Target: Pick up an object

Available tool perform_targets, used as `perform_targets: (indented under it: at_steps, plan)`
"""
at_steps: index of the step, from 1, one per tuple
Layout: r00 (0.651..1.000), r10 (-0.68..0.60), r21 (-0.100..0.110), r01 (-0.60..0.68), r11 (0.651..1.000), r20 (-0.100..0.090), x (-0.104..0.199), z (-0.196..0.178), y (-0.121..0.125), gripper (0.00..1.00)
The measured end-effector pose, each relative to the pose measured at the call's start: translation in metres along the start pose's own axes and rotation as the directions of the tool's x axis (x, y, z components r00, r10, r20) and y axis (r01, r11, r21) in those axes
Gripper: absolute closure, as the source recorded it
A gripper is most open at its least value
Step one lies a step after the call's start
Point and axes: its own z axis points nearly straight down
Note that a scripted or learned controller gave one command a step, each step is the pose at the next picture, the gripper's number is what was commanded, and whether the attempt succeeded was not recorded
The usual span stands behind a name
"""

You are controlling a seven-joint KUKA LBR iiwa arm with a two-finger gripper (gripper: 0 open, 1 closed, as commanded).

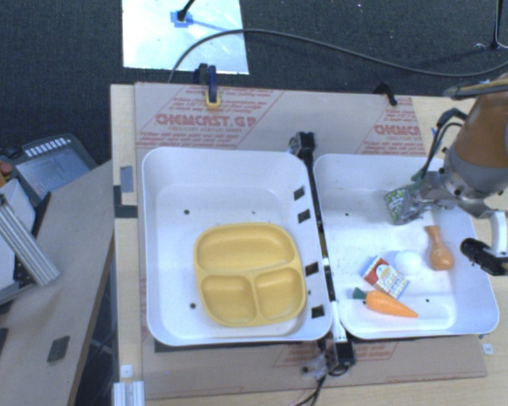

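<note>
- The bench holds 2 shallow white bins side by side: the left bin [165,227] and the right bin [356,193].
- A yellow divided plate [250,273] with 3 compartments lies flat in the left bin, toward its near edge.
- The arm [487,134], grey with an orange band, reaches in from the right over the right bin's far right part.
- The gripper [416,200] is low over the right bin, right at a small green packet [399,203]; the packet sits at the fingertips, but whether it is between them, and how far the jaws stand apart, I cannot tell.
- Near the bin's middle lie a white egg [408,262] and, touching it, a small red and white carton [384,277].
- An orange carrot [388,304] lies just in front of the carton, near the front wall.
- A tan, pear-shaped piece [439,249] lies just right of the egg.
</note>
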Motion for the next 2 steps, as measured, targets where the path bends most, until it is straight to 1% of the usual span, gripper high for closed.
perform_targets:
  at_steps: [1, 2]
  plan:
    - [1.000, 0.000, -0.003, 0.000, 1.000, 0.001, -0.003, -0.065, 0.005, 1.00]
    - [1.000, -0.001, -0.002, 0.001, 1.000, 0.001, -0.003, -0.120, 0.007, 1.00]
